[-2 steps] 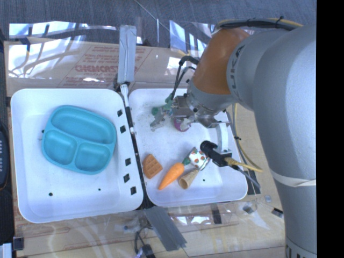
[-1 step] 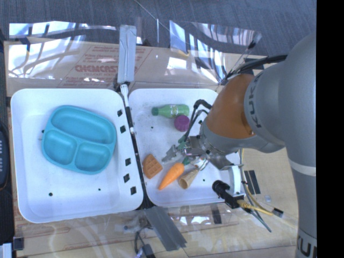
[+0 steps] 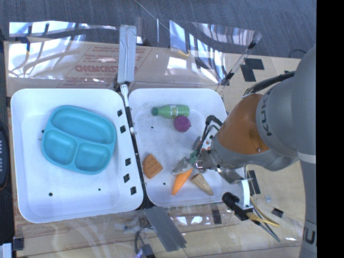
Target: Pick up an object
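The arm comes in from the right over the right bin [image 3: 161, 98], and its gripper [image 3: 189, 164] sits low near that bin's near right part, just above the top end of the orange carrot [image 3: 180, 182]; whether anything is pinched there cannot be told. A tan cone-shaped piece [image 3: 202, 183] lies just right of the carrot, a waffle-like cracker [image 3: 152, 166] to its left, and a green bottle [image 3: 171, 110] and purple ball [image 3: 182, 123] farther back. The left bin [image 3: 32, 192] holds a blue divided tray [image 3: 79, 139].
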Robot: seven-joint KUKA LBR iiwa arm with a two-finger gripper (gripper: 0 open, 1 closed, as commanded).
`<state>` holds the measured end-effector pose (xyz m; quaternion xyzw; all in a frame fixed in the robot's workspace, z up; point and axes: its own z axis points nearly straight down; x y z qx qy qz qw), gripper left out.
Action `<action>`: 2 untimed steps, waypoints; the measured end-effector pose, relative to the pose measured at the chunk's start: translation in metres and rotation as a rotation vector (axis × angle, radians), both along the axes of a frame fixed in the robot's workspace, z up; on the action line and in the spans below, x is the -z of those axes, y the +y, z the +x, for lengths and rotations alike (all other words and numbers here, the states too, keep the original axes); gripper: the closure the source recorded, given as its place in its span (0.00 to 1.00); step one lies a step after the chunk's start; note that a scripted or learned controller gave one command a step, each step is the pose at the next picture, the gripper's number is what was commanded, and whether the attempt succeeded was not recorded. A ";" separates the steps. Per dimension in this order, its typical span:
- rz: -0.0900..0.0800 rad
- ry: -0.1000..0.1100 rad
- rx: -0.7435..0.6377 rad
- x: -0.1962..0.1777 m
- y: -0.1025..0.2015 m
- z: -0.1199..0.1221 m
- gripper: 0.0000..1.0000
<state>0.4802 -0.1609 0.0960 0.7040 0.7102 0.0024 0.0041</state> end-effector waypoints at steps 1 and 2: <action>0.002 0.007 -0.007 -0.007 0.001 -0.001 1.00; 0.005 0.004 -0.006 -0.098 0.077 0.075 1.00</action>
